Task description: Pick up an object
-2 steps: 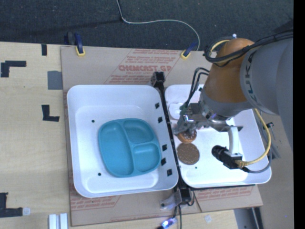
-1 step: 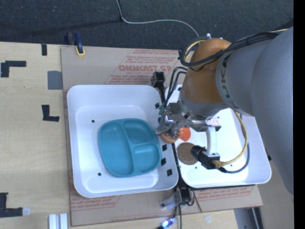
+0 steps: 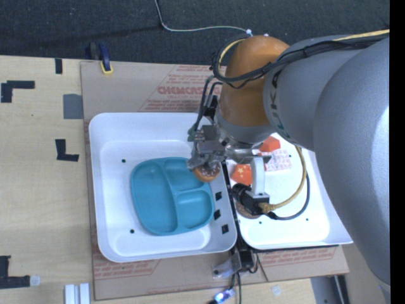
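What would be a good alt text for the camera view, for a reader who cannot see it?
A grey robot arm with an orange band reaches from the right, its end effector low over the right edge of a blue divided plate in the left white bin. The right white bin holds small orange and red items.

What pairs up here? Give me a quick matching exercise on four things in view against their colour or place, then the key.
Things:
1. divided plate
2. gripper
3. band above the wrist
4. cable

Descriptions:
A. orange
B. blue, lying in the left bin
C. white, running over the dark floor beyond the bench
D. over the plate's right edge, near the wall between the bins

Pairs: 1-B, 2-D, 3-A, 4-C
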Controlling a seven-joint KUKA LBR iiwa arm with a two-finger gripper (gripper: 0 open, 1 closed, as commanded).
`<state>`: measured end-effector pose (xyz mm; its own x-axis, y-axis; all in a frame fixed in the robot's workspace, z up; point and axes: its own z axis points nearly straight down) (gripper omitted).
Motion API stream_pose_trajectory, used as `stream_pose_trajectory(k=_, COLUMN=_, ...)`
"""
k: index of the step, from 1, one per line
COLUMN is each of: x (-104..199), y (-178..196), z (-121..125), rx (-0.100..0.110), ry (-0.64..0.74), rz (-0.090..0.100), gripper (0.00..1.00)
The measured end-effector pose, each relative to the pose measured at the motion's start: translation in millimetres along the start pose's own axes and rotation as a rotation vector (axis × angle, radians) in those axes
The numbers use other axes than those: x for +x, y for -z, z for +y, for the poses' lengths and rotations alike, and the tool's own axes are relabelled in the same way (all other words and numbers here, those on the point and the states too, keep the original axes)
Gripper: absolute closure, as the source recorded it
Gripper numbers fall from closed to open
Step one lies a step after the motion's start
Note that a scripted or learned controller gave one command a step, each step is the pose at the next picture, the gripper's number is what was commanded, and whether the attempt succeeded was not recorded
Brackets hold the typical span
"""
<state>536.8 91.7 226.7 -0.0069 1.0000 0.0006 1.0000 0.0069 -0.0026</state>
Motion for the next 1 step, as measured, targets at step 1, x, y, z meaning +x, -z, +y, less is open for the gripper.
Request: stream_pose_trajectory(k=1, x=-2.7, y=-0.9, z=-0.5, rx=0.002, ry=-0.004, rz=-0.001, gripper=0.0)
